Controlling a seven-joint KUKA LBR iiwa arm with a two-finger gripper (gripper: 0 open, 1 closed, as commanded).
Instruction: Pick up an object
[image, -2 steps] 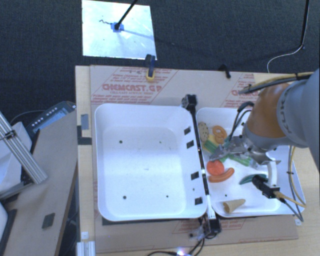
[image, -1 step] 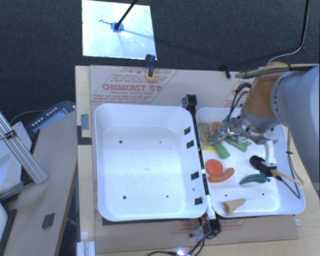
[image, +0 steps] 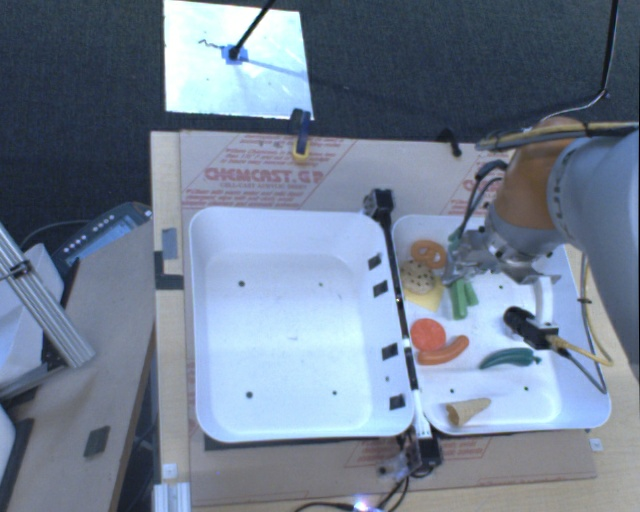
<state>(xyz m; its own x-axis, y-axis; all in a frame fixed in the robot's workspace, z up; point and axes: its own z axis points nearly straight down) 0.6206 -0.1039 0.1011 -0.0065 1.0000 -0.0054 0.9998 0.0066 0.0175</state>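
The right white bin (image: 575, 400) holds several toy foods. A brown pretzel (image: 428, 253) and a yellow cheese wedge (image: 422, 283) lie at its upper left. A pair of green sticks (image: 460, 298) lies just right of the cheese. Lower down are a red tomato slice (image: 428, 333), an orange sausage (image: 445, 350), a green pepper (image: 508, 358) and a tan cone (image: 467, 409). My gripper (image: 463, 262) reaches in from the right and hangs low over the top end of the green sticks, beside the pretzel. Nothing shows as lifted.
The left white bin (image: 290, 330) sits beside the right one, with a black-clipped divider (image: 395, 300) between them. A black part with a cable (image: 527, 326) hangs off the arm over the right bin. The grey arm (image: 580, 190) covers that bin's upper right.
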